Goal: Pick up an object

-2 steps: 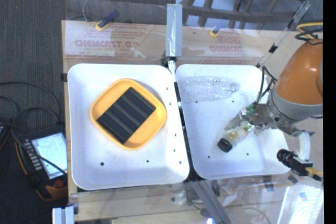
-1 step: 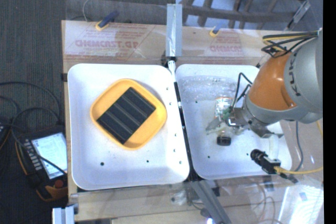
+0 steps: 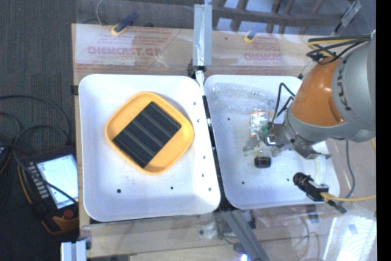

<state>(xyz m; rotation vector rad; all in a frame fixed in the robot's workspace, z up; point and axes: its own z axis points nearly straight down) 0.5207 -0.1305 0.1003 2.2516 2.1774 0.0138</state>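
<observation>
Yellow dish [image 3: 149, 131] holds a black ribbed insert.

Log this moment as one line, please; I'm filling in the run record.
arm: over right bin | gripper: low, beside clear wrapper | grasp: cannot tell | left bin: yellow dish

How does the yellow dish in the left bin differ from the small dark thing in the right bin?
The yellow dish is far larger than the small dark object. The dish is bright yellow with a black ribbed centre; the object is dark throughout. The dish lies far from the gripper; the object lies just below it.
</observation>
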